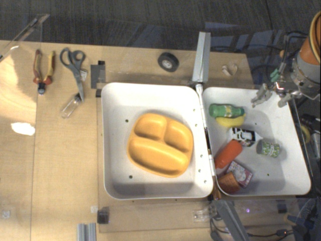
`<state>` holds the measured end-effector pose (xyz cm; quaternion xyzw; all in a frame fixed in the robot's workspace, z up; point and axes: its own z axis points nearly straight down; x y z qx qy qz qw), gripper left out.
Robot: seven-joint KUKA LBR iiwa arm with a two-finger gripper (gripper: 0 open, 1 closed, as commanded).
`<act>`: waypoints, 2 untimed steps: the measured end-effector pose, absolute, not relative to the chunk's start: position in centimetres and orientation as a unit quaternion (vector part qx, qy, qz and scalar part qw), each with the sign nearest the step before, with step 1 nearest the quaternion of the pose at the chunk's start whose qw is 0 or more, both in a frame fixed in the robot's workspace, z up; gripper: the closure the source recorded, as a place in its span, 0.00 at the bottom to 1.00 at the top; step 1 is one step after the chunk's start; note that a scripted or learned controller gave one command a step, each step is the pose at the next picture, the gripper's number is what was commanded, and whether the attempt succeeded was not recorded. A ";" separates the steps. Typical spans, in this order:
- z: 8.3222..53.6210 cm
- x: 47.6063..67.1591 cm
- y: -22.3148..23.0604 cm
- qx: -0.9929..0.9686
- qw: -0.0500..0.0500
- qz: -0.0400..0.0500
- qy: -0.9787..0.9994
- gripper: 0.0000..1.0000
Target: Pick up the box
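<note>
Over the right bin's (296,149) far right corner, the hand (273,94) is hovering, fingers spread, gripping nothing. The box (241,173) is lying tilted at the bin's near left, touching an orange carrot (228,153). A yellow tray (160,143) is sitting in the left bin (115,134).

Colours and patterns, 2 white bins (115,179)
Yellow-orange tray (160,143); green-and-yellow bottle (226,112); orange carrot (228,153); red-printed box (235,175); green can (268,148); tan wood surface (50,174).
</note>
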<state>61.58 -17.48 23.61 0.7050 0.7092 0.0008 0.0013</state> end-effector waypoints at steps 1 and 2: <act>14.7 57.5 -17.0 0.647 0.002 0.001 0.762 0.00; 12.2 48.9 -12.1 0.513 0.003 0.002 0.858 0.00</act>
